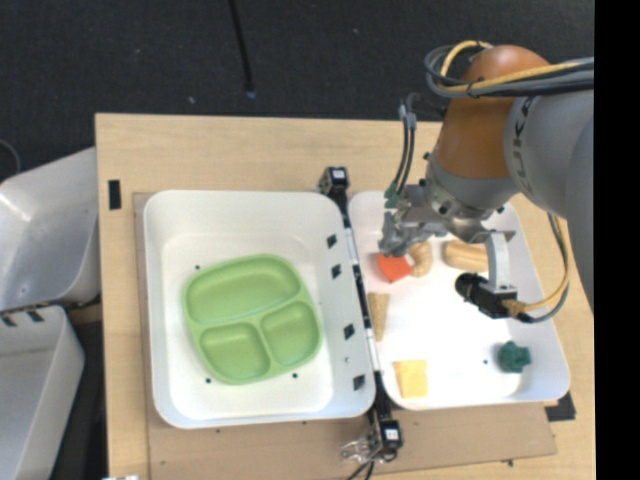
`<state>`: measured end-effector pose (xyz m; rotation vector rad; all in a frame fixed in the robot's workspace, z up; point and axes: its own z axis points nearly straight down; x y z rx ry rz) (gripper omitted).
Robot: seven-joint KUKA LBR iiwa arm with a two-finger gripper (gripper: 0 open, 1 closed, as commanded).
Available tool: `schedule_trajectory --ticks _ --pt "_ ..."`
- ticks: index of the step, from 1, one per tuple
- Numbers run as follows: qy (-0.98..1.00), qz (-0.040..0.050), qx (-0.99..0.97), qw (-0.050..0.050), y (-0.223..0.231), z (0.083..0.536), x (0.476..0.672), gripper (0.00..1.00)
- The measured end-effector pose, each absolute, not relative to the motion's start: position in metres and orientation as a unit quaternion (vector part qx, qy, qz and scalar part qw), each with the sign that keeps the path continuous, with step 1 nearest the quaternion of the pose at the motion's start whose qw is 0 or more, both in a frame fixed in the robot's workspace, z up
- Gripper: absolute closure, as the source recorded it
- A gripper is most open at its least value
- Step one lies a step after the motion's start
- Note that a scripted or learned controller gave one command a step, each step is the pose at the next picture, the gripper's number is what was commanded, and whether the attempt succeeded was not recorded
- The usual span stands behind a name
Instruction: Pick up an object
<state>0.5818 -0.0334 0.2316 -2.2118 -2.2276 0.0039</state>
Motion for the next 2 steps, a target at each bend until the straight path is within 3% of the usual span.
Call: schedule_trajectory --ticks 2 --pt "-0.71 0.0014 -0.705 0.001 0.06 0.226 0.605 1.0"
